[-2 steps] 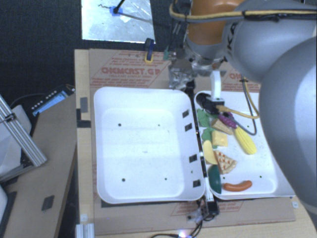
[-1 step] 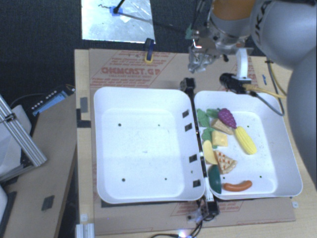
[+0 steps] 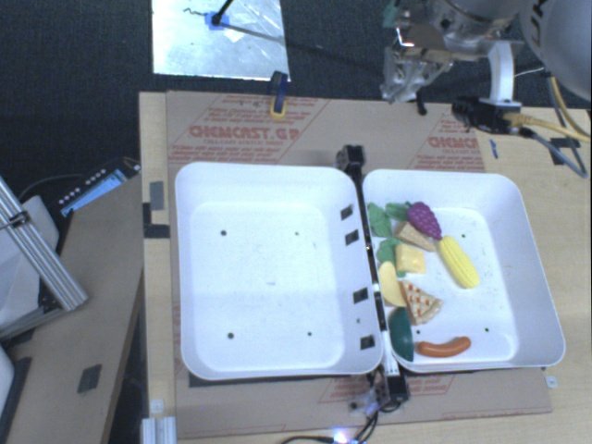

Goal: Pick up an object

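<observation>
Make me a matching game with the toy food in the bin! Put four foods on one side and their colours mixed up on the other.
Foods:
1. grapes
2. corn
3. sausage
4. pizza slice

Colours:
A. yellow
B. orange with red spots
C. purple
D. reddish orange

Right pairs: 1-C, 2-A, 3-D, 4-B. All four lie in the right bin.
</observation>
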{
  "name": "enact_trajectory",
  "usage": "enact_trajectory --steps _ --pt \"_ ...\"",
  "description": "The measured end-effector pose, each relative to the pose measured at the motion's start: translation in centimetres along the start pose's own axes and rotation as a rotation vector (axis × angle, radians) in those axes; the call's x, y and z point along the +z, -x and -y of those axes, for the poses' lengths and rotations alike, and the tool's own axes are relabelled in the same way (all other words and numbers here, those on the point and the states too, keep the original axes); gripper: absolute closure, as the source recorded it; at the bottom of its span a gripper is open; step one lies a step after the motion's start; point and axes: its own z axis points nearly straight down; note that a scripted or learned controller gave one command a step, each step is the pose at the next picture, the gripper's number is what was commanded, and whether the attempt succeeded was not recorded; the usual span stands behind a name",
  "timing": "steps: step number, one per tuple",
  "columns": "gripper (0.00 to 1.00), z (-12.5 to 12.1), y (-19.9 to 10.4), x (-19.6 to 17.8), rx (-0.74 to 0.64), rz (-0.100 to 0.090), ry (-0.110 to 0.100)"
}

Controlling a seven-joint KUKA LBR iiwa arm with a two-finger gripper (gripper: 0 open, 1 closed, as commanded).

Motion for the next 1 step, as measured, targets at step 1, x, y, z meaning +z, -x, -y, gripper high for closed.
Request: enact_trajectory --steps 1 --pt "1.0 -0.04 1.71 -12.44 -0.001 0.0 0.005"
